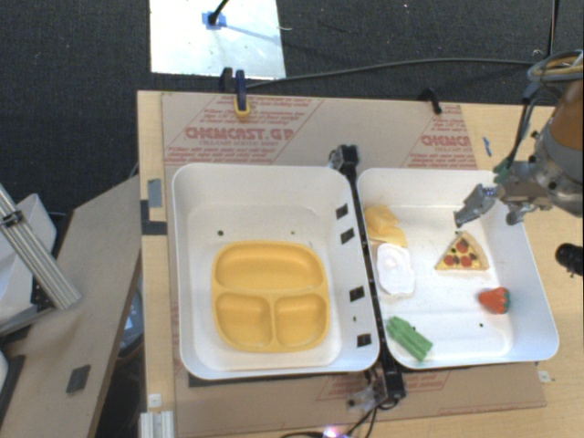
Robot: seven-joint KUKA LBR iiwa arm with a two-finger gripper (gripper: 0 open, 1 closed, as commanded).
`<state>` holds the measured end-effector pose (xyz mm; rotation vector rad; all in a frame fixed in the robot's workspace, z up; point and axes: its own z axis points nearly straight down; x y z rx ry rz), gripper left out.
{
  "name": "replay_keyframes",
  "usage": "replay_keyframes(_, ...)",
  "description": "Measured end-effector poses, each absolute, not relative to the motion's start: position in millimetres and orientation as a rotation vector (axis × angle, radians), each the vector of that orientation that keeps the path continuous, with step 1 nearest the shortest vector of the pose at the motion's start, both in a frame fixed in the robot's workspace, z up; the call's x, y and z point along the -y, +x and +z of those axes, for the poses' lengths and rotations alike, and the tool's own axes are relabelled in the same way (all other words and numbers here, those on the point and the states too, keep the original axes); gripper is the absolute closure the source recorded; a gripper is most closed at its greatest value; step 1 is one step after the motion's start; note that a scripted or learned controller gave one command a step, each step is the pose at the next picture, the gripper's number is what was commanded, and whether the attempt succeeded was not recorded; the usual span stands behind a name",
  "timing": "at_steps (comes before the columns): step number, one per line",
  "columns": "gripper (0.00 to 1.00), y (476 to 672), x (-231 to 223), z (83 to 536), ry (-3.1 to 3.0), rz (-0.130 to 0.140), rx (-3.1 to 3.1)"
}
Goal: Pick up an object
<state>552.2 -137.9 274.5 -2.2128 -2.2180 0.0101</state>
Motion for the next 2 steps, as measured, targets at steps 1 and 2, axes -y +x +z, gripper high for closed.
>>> replay_keyframes(1, 0.0, 553.6, 138, 278, -2.215, 0.004, 2.224)
replay_keyframes(2, 0.0, 552.0, 135, 232, -2.215, 0.007, 2.22)
